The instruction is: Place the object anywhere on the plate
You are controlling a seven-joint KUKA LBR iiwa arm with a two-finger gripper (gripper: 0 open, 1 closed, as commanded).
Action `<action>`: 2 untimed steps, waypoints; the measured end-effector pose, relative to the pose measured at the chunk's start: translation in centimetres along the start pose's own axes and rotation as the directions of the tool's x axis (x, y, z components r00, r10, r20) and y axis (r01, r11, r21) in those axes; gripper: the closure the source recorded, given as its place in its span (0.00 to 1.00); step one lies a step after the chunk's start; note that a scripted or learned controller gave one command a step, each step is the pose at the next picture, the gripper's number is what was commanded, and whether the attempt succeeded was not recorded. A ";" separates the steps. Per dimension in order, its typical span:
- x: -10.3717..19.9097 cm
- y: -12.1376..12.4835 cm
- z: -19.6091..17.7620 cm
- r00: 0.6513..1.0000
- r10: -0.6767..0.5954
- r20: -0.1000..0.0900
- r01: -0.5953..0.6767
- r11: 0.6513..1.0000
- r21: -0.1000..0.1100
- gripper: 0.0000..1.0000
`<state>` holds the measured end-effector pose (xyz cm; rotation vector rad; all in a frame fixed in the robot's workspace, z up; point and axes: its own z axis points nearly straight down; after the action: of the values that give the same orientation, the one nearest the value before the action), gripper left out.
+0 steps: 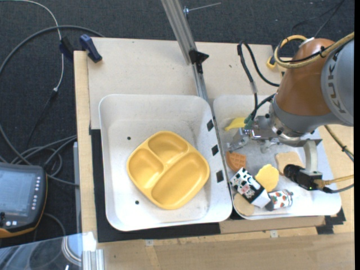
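The grey arm with the orange band reaches in over the right white bin (332,204), its gripper (247,136) low near the bin's upper left corner; open or closed cannot be told. Just beside it lies a yellow banana-shaped toy (236,122), judged the likely target. Nearer the front sit a small waffle-patterned piece (237,161), a black-and-white cow-patterned carton (244,183) and a yellow round chip-like piece (268,176). The yellow three-compartment plastic plate (167,169) rests in the left white bin (112,151), bare. Placement not yet done.
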<state>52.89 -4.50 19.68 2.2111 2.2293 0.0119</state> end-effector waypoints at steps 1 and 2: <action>14.0 -0.1 -1.2 1.000 -0.002 0.000 0.002 1.000 0.006 0.00; 14.2 -3.5 -0.6 1.000 0.009 0.003 -0.009 1.000 0.013 0.00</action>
<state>49.26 9.66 20.27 2.2257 2.2246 -0.0057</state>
